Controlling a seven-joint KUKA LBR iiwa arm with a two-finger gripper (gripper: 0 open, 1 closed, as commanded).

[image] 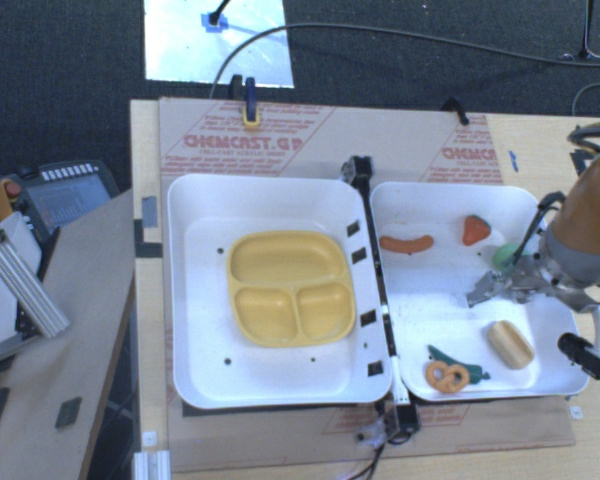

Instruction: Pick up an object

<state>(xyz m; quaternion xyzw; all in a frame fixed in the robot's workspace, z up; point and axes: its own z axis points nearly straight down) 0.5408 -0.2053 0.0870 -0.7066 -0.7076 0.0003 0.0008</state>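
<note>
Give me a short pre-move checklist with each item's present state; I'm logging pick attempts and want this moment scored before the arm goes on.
1. Gripper is over the right bin: ok.
2. Something is held between the fingers: cannot tell; the fingertips are too small and dark to read.
3. Pickable things lie in the right bin: ok; sausage, red piece, bread roll, pretzel lying against a green piece.
4. Green item is free to grasp: cannot tell; the wrist partly hides it.
5. Bread roll sits apart from its neighbours: ok.
6. Yellow divided plate in the left bin is away from the arm: ok.
</note>
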